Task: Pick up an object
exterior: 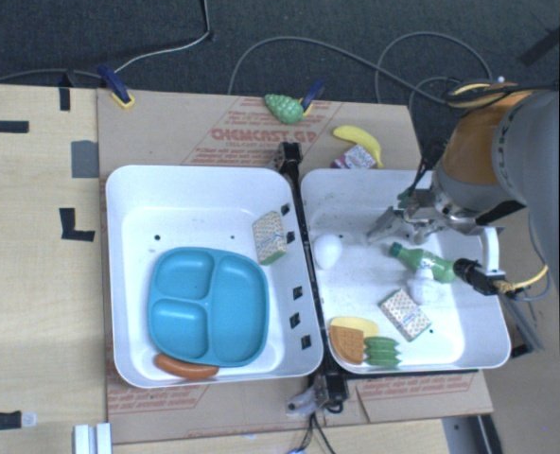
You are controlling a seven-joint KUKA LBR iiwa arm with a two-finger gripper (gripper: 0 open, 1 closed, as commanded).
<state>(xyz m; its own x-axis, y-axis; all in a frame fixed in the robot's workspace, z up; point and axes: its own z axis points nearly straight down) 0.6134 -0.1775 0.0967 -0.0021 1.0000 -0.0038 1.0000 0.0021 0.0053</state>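
My gripper [405, 232] hangs low over the back of the right bin [479, 343]. It is open, and I see nothing between its fingers. A green bottle [423, 260] lies just below it, tilted down to the right, with a small white object [424, 287] beside it. To the gripper's left a white egg-shaped object [327, 251] rests near the bin's left wall. A patterned packet [405, 313] lies toward the front. At the front left sit an orange and yellow food piece [348, 338] and a green one [381, 350].
The left bin [129, 197] holds a blue divided plate [209, 306], a sausage [185, 367] and a patterned block [271, 236]. Behind the bins, on the cardboard, lie a banana [358, 142], a green toy [285, 108] and a small packet [357, 159]. The arm [493, 154] covers the right bin's back right corner.
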